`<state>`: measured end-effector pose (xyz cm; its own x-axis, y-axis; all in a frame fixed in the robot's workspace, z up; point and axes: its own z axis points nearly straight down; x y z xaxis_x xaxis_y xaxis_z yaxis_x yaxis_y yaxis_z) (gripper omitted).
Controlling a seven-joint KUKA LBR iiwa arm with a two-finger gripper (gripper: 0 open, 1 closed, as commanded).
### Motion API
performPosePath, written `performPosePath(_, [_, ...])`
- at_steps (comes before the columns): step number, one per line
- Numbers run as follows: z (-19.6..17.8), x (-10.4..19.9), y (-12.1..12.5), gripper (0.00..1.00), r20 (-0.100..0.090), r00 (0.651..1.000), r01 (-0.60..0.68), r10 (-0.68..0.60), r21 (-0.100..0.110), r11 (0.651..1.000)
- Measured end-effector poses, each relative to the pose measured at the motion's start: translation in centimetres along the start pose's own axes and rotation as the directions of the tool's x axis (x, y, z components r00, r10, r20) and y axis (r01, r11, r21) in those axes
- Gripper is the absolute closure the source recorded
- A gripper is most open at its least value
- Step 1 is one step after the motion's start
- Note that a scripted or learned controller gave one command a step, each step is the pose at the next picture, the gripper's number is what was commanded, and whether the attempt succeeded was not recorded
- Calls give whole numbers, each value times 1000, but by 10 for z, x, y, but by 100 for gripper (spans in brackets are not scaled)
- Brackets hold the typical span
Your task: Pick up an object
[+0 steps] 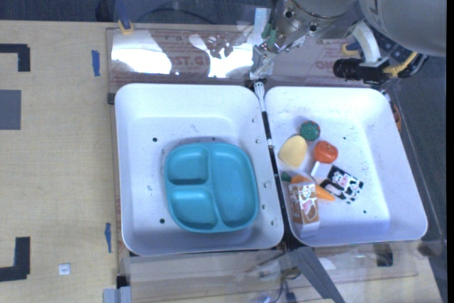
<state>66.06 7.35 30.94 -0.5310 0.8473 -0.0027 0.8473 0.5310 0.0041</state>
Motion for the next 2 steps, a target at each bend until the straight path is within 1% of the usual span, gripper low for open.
performPosePath(1, [-108,31,28,100,4,949,314,-314,-6,949])
performPosePath(2, [-128,84,47,100,2,876,482,-482,-4,876])
